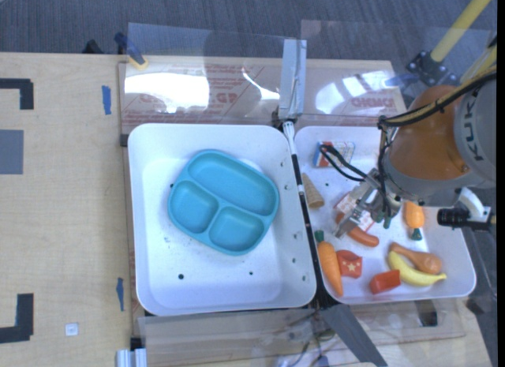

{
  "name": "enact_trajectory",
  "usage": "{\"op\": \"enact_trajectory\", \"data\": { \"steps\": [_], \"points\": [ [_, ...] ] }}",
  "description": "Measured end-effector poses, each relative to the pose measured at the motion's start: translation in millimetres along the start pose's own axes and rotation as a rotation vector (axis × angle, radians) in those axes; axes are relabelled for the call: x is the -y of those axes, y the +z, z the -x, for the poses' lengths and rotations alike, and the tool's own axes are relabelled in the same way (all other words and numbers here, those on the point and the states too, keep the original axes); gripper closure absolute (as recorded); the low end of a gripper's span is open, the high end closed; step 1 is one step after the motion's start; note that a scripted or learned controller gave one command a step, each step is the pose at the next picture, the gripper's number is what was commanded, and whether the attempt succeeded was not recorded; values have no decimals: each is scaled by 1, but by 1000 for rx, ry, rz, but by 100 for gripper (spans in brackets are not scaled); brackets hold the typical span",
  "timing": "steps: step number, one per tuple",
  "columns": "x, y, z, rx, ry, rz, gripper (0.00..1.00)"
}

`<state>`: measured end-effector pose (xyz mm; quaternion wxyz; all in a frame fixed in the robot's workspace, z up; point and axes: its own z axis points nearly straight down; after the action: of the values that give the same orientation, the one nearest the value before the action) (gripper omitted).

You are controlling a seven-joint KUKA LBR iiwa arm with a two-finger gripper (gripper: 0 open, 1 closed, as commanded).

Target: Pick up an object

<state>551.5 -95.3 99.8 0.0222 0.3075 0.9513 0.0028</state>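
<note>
Fingers of the grey arm hang low over the right bin, tilted down toward the view's left. Whether they stand wide or narrow cannot be told, as cables and the wrist's orange band crowd over them. A small pinkish-tan piece lies right against their tip; it is not clear that it sits between them. Just below them lies a red sausage-shaped toy, and to their right, near the wrist, is a small orange piece.

Further out in the same bin, a tan wedge lies by the inner wall and a blue-and-red item lies near the far corner. An orange carrot runs along the inner wall at the near side, with a red block touching it. A red pepper-like piece, a yellow banana and an orange-brown fruit are clustered at the near right.

The left bin holds a blue divided plate lying flat near its middle. Both bins rest side by side on the pale wooden desk.
</note>
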Motion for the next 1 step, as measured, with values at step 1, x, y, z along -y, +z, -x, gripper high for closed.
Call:
{"op": "enact_trajectory", "data": {
  "steps": [1],
  "points": [
    [-3,3,7,-13,128,-2,0]
  ]
}}
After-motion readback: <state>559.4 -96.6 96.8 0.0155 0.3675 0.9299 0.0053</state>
